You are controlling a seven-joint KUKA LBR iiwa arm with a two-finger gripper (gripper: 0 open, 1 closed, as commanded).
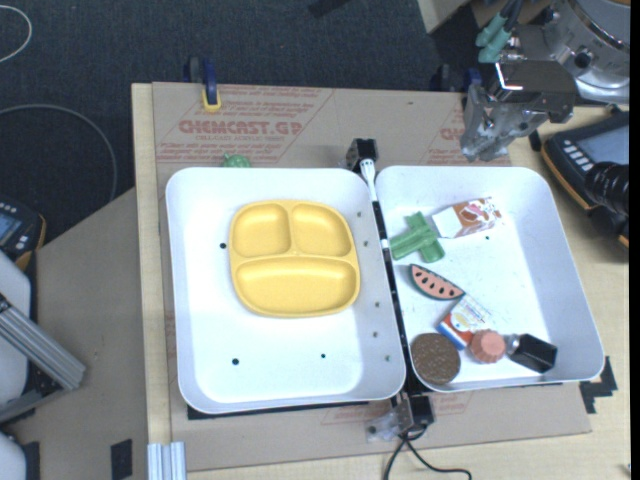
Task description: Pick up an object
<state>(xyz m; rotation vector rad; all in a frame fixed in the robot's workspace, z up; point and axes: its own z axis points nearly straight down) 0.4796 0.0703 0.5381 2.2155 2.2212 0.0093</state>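
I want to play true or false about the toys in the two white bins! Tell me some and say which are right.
1. The yellow divided plate sits in the left bin. True.
2. The watermelon slice lies on the yellow plate. False: it lies in the right bin, below the green cross-shaped piece.
3. The round brown cookie is near the right bin's front edge. True.
4. The robot's hand is holding the watermelon slice. False: it hangs above the bench behind the right bin, away from the toys.
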